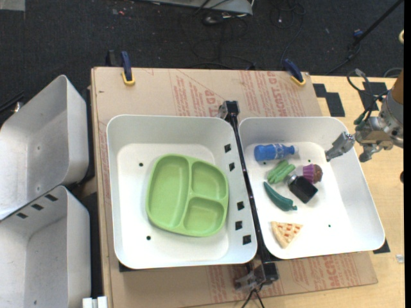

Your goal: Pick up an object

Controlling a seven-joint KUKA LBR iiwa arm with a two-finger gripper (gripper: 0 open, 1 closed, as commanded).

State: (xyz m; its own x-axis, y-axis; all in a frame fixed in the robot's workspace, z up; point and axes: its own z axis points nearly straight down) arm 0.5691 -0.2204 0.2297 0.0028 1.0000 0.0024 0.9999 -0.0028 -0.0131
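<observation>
The right bin (359, 217) holds a blue bottle (274, 151), a light green pod (280, 171), a purple-and-brown toy (313, 171), a black block (302, 188), a dark green pepper-like piece (279, 196) and a pizza slice (286, 232). My gripper (353, 151) hangs over the bin's upper right rim, to the right of the purple toy and apart from every object. It is open, with nothing between its fingers.
A green divided plate (188, 195) lies in the left bin (122, 172). Two more white bins (38, 146) stand off the bench at the left. Yellow-tipped clamps (128, 76) hold the board's far edge.
</observation>
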